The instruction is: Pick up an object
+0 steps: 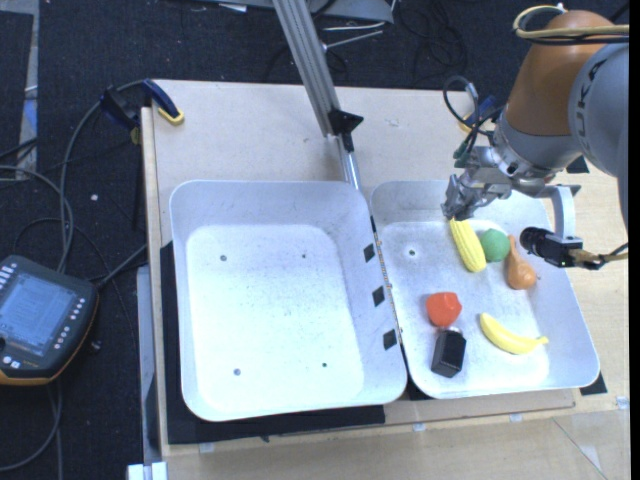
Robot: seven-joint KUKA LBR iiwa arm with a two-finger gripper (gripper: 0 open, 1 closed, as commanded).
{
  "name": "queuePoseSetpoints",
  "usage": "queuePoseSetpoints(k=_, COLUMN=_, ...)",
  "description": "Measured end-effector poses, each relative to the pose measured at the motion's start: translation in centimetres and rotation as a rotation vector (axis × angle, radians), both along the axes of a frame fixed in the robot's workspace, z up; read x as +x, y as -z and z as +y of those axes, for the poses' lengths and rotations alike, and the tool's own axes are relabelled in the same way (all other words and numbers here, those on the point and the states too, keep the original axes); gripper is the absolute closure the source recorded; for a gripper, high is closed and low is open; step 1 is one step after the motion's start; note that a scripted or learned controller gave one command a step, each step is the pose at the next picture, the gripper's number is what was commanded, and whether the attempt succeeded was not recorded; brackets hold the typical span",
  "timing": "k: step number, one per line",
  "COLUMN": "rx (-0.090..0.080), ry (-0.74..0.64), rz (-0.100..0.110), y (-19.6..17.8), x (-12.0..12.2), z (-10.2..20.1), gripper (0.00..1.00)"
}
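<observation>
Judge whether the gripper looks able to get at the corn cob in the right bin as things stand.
Probably yes. The gripper hangs just above the upper end of the corn cob, with nothing between them. The green ball touches the cob's right side and might crowd one finger.

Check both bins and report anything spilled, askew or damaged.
Nothing stands out. The corn, green ball, pear, red pepper, banana and black block all lie loose inside the right bin. The gripper hangs just above the corn's top end.
</observation>
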State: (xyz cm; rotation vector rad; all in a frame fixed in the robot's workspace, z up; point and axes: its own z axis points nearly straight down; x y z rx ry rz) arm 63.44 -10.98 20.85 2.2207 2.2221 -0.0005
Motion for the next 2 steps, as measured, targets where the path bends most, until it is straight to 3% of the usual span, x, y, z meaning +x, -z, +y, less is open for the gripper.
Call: queuePoseSetpoints(k=2, rx=0.002, ry=-0.004, rz=-0.001, y=-1.0, x=-3.0, z=9.6, gripper=1.00)
